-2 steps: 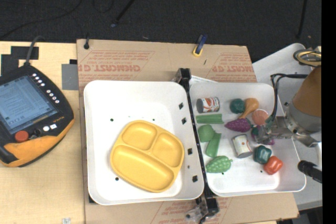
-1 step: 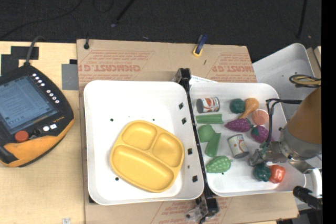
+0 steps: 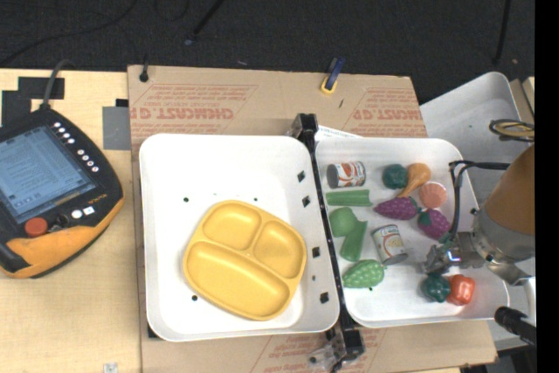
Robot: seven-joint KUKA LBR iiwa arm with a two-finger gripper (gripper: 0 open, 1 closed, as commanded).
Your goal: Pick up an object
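Nearest me, at the near edge of the bench btwn the two bins, sits a dark clamp (image 3: 342, 351); no issue there. Going left to right: teach pendant (image 3: 48, 192) far left on the bench, well apart from the work. Left bin (image 3: 166, 162) holds only the yellow divided tray (image 3: 246, 256), lying flat. Right bin (image 3: 367, 314) is crowded: red-label can (image 3: 347, 175) at the far side, green block (image 3: 348, 231) and green leafy toy (image 3: 364, 274) near the divider, grey can (image 3: 389, 244) mid-bin, purple grapes (image 3: 397, 208), orange carrot-like piece (image 3: 417, 176), then dark teal toy (image 3: 434, 286) touching a red toy (image 3: 461, 290) at the near right corner. Gripper (image 3: 447, 258) sits low just above the teal/red pair; can't tell its state, too blurred. My worries: the two toys touch, so a close could catch both or squeeze one out sideways; the bin wall is just beside them, so a finger may strike the rim; small rounded pieces prob slip on lift.
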